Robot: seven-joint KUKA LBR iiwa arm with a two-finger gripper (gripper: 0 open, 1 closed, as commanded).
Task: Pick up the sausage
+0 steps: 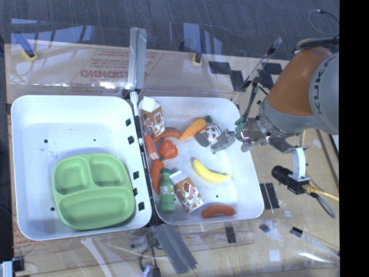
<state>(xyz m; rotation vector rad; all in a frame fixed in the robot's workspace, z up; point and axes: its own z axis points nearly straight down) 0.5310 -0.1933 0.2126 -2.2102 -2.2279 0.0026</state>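
Note:
The sausage (218,211) is a short reddish-brown link lying flat near the front wall of the right bin (253,203). My gripper (235,141) hangs over the right side of that bin, behind the sausage and just right of a small round white-and-brown item (210,133). Its two grey fingers (222,143) stand apart, open, with nothing between them. A yellow banana (210,172) lies between the gripper and the sausage.
The right bin also holds a carrot (192,129), a red tomato-like piece (168,149), two small cartons (152,118) (188,194), a green bottle (166,193) and orange-red sticks (155,175) along its left wall. A green divided plate (94,192) sits in the left bin (34,131).

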